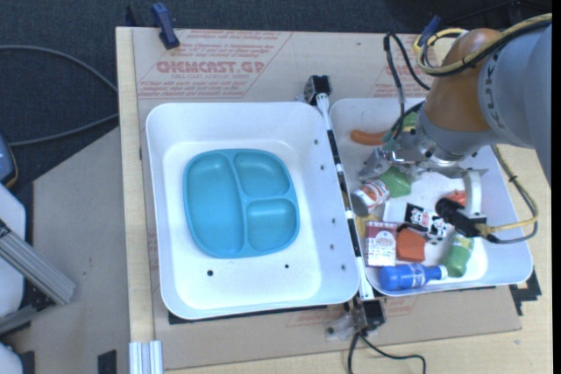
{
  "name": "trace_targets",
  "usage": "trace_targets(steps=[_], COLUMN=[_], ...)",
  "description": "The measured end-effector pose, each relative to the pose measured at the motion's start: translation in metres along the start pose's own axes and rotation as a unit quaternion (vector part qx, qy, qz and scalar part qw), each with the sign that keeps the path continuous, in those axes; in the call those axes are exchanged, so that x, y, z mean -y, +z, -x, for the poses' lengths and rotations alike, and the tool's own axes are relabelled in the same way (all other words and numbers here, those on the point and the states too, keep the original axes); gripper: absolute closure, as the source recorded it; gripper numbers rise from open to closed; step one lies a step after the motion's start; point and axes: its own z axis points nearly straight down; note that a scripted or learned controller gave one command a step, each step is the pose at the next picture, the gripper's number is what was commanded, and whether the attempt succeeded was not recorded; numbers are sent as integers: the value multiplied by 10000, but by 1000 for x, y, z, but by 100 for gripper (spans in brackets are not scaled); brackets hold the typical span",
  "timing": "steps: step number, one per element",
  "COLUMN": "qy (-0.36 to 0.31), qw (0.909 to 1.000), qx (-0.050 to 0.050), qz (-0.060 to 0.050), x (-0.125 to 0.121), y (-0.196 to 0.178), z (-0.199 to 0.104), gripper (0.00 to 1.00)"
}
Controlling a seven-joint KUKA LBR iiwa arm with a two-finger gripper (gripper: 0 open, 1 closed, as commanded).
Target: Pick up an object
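Over the right bin (513,263), the grey arm's gripper (394,160) hangs low among a heap of small objects; whether it grips anything I cannot tell. Near it lie an orange carrot (366,137), a green toy (396,184) and a small can (372,194). Toward the front sit a blue bottle (408,277) and a red-and-white carton (380,243). A turquoise divided tray (241,201) rests in the left bin (166,136).

light: bright, even | shadows: soft | glare: white bins (166,131) | focus: slightly soft
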Motion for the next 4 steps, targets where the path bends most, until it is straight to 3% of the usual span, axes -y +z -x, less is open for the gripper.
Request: trace_targets(steps=[1,2,3,4], qy=[-1,-1,-2,-3], qw=[10000,10000,10000,10000], qx=[3,2,8,4], qz=[10,33,17,14], x=[50,48,55,55], y=[0,-12,-117,-117], z=[5,4,51,50], gripper=[0,100,100,0])
